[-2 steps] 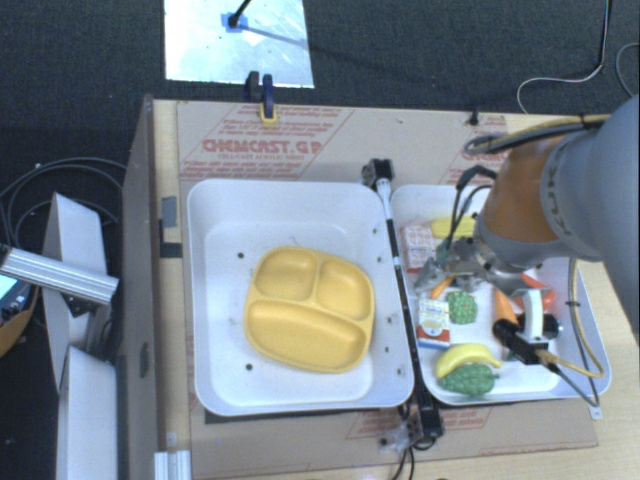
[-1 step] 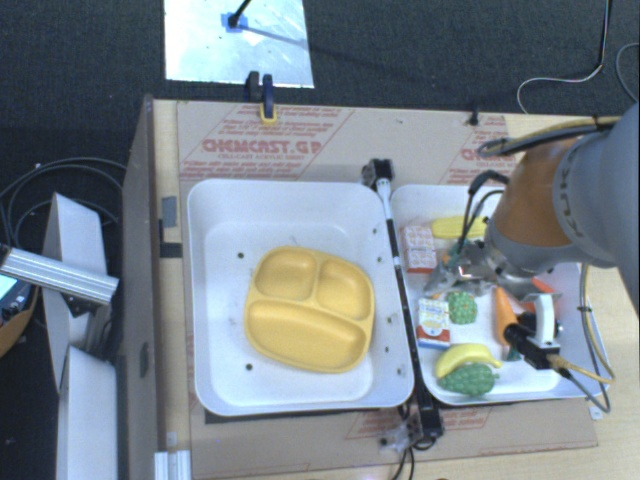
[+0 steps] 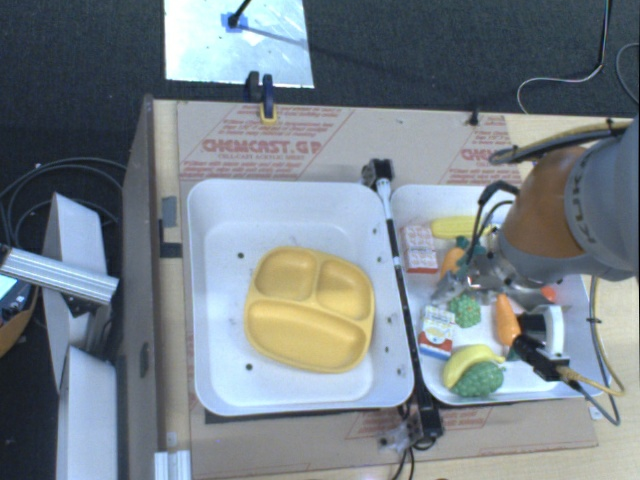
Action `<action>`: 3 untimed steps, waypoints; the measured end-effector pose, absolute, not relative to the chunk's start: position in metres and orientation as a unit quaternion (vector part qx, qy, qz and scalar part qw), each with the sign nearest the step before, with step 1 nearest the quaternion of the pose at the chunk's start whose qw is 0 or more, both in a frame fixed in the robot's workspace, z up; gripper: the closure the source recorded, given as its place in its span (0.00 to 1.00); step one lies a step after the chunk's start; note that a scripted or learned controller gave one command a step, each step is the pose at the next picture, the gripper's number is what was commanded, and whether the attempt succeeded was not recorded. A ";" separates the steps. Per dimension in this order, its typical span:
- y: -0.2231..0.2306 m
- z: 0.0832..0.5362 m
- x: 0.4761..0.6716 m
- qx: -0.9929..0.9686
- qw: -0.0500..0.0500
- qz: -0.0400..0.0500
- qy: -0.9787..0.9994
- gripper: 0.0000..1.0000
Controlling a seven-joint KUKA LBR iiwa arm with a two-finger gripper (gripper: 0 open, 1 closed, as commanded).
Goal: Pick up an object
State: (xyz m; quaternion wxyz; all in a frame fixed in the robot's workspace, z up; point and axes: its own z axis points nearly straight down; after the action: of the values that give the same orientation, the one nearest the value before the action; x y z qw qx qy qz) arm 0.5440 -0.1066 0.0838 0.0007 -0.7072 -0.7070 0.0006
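- Camera view gave you the right bin (image 3: 425,200) crowded with small toy foods, a green broccoli piece (image 3: 465,311) near its middle.
- Your gripper (image 3: 452,286) hung just above-left of it; its grip state was unreadable.

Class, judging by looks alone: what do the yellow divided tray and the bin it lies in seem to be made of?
Yellow divided tray: probably moulded plastic, matte; uniform colour, rounded compartment ridges. Left bin: likely thin formed plastic, slightly glossy white; soft rounded corners and rim.
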 end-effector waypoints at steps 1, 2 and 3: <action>-0.107 0.084 0.574 -0.706 -0.001 -0.001 -0.709 0.00; -0.100 0.084 0.560 -0.707 0.001 0.001 -0.708 0.00; -0.100 0.094 0.560 -0.706 0.002 0.000 -0.708 1.00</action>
State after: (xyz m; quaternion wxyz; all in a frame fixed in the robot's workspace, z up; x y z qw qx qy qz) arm 0.5602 -0.1000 0.0941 0.0017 -0.7062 -0.7080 0.0003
